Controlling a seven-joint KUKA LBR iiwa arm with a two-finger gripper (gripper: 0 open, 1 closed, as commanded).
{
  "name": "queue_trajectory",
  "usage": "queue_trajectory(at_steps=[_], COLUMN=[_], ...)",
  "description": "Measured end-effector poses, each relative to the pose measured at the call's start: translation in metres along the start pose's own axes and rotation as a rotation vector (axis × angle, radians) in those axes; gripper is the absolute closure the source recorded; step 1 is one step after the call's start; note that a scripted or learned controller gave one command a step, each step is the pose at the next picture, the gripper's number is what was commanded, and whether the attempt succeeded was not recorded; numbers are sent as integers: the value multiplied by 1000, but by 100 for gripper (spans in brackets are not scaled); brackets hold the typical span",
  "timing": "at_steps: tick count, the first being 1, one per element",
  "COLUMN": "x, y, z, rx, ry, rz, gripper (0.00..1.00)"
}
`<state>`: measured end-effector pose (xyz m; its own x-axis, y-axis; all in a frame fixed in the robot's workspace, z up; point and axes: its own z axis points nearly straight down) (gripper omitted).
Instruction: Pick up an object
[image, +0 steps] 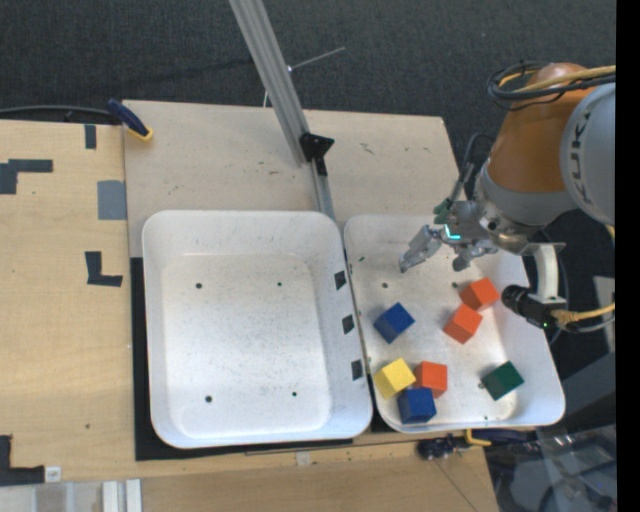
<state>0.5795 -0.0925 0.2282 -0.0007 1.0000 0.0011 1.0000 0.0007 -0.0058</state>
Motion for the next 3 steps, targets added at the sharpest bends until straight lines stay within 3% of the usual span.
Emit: queue_trajectory(at_steps=[1, 3], x=[0, -5], y=[1, -4], z=[-2, 107], rx=[-4, 0], ry=[-1, -2], rz=[-1, 0], gripper=[0, 0])
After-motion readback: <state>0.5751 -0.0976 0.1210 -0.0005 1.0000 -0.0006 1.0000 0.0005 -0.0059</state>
